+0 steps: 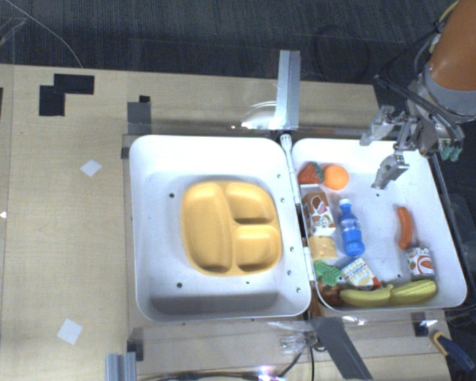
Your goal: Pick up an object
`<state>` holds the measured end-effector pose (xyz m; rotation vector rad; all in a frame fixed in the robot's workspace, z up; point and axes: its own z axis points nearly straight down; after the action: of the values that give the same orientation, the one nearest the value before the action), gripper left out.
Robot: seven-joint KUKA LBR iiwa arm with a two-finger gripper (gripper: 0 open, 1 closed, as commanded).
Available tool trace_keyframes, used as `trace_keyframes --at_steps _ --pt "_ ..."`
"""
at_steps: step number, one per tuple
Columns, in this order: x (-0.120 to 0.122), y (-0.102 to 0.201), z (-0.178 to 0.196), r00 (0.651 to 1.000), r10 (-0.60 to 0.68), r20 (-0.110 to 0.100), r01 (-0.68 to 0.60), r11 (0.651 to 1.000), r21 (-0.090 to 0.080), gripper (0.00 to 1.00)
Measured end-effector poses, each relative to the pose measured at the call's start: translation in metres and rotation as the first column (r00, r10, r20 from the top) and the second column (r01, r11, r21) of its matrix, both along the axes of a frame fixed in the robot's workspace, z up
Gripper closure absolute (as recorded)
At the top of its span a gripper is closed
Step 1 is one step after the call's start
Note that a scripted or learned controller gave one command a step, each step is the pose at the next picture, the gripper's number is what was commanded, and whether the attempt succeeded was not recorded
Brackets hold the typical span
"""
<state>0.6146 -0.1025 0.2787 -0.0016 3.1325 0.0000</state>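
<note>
A pale wooden counter (pixel 55 236) fills most of the frame, with a dark carpeted floor (pixel 182 14) running along the top edge. Black tape marks (pixel 63 92) sit on the counter at upper left, and small pale squares (pixel 90 167) lie scattered on its left side. Two shallow white bins sit side by side at centre, parted by a grey metal post (pixel 289 94).

The left bin (pixel 151 213) carries a yellow divided tray (pixel 228 227) lying flat in its middle.

The right bin (pixel 452 276) holds the small objects: an orange ball (pixel 336 177) at upper left beside a red strawberry-like piece (pixel 309 173), a brown-and-white carton (pixel 320 211) below them, a blue bottle (pixel 350 228) near the middle, a red sausage (pixel 404 226) toward the right wall, a small can (pixel 420 262) under it, and two bananas (pixel 389 293) along the bottom wall — touching end to end.

The arm (pixel 460 54) enters at upper right, its orange band showing above the wrist. The hand (pixel 393 161) hangs over the upper right part of the right bin, above bare white floor, well apart from the sausage and the orange ball. Nothing sits between its fingers; whether they are spread or pressed together I cannot tell.
</note>
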Motion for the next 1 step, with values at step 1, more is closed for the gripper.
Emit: trace_keyframes --at_steps 1 --pt "-0.0277 -0.0499 -0.1069 0.999 0.043 -0.010 -0.043 0.999 0.001 0.00"
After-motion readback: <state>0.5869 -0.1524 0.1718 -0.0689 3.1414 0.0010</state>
